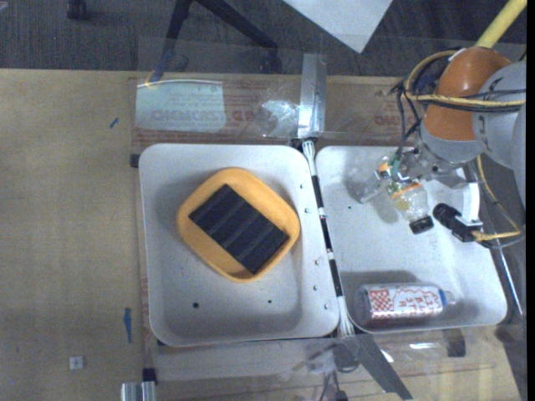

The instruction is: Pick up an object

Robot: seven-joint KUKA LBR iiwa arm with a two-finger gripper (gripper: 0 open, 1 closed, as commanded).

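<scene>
While the arm [481, 107] leans in from the right, we've got the gripper [399, 182] hanging over the upper part of the right bin [472, 286]. Can't tell its state tbh, too much clutter around the tip, w/ yellow cables looping by the orange band. Taking the right bin as our ref: a tube [404, 302] w/ red-white checks lies on its side along the bin's near wall, well apart from the gripper. Left of the bin, touching edge to edge, sits the left bin [163, 307], w/ an orange tray-like thing [237, 223] holding a dark ribbed panel.
</scene>
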